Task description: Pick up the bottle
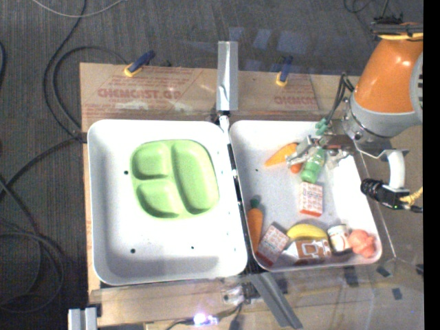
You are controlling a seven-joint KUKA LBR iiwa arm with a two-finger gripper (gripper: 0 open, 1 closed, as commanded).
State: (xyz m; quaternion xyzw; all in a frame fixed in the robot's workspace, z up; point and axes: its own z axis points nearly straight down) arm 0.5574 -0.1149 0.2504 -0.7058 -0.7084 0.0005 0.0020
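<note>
The green bottle (313,165) lies in the right bin (275,205), near its far right corner, just beside an orange carrot (281,155). The hand (317,145) sits right over its top — whether it grips, I cannot tell. A green divided tray (175,177) sits in the left bin (110,218).

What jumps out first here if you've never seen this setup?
The big orange and grey arm at the right, reaching into the right bin over a green bottle. Then the bright green divided plate in the left bin.
</note>
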